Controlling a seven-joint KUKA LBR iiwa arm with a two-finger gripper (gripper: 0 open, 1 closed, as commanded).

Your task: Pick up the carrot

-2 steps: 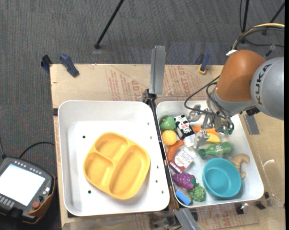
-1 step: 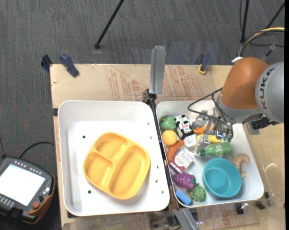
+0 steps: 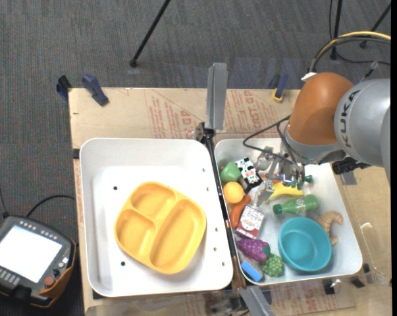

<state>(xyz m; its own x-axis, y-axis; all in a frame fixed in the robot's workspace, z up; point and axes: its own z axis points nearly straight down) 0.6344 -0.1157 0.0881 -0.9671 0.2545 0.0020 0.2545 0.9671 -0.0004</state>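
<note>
The gripper (image 3: 275, 180) hangs over the right bin (image 3: 351, 245), its fingers too small and cluttered to tell whether parted or closed; the carrot (image 3: 238, 212), below and to the left of it, is partly covered by the small red carton (image 3: 251, 221); the yellow banana (image 3: 287, 191) lies partly under the gripper; the arm's grey body is cut off by the right edge; the tablet (image 3: 24, 259), far to the lower left, is cropped by the left edge.

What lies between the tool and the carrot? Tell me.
In the camera view, the tool hangs above the right bin. Between it and the carrot, at the bin's left edge, lies the top of a small red-and-white carton.
</note>
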